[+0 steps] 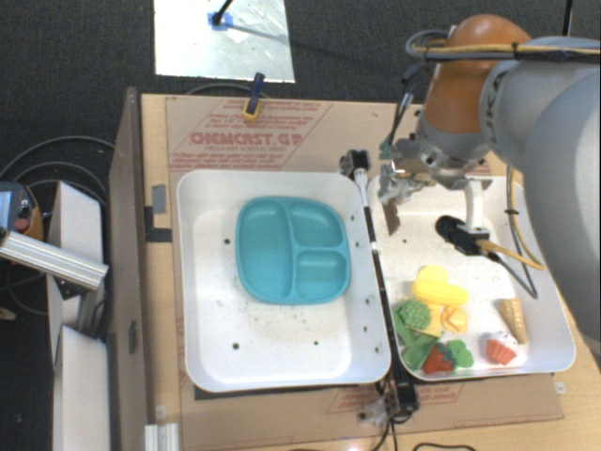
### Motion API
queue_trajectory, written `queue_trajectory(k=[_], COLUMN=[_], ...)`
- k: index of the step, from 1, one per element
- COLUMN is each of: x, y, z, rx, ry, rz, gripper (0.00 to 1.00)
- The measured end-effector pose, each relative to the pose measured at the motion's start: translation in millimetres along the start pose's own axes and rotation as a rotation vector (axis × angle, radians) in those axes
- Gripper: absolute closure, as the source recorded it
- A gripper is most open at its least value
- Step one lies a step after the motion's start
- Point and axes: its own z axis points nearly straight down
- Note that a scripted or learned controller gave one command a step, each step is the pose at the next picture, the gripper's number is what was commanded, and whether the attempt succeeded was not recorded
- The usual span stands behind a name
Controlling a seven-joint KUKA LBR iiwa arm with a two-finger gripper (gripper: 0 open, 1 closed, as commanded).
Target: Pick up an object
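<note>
Claw [391, 209] sits over the far corner of the right bin [423, 255], close to the wall it shares with the left bin [216, 332]. Can't tell if the claw is released or clenched, the angle is too slanted. No object seen in it.

Candidate objects are all clustered toward the near end of the right bin, well apart from the claw:
- yellow toy [439, 287], nearest to the claw
- green leafy piece [410, 314], just past the yellow toy
- red piece [436, 358], farther still, by the near rim
- cone [512, 319] and red-and-white piece [501, 349], farthest, off to the arm's side

Bare bin floor under and around the claw. Teal divided plate [291, 250] lies across the shared wall from the claw, in the left bin. Both bins sit on the cardboard-covered tabletop [244, 139].

Progress: judged early, nothing lifted, every toy resting in the bin. Left to do: move over one toy, descend, grip, lift. Yellow toy looks like the easiest reach.
</note>
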Motion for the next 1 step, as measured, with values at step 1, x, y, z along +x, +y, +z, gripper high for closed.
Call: queue_trajectory(k=[1], x=[25.0], y=[-15.2], z=[-33.8], rx=[-0.001], ry=[0.001], rz=[0.001], gripper=[1.00])
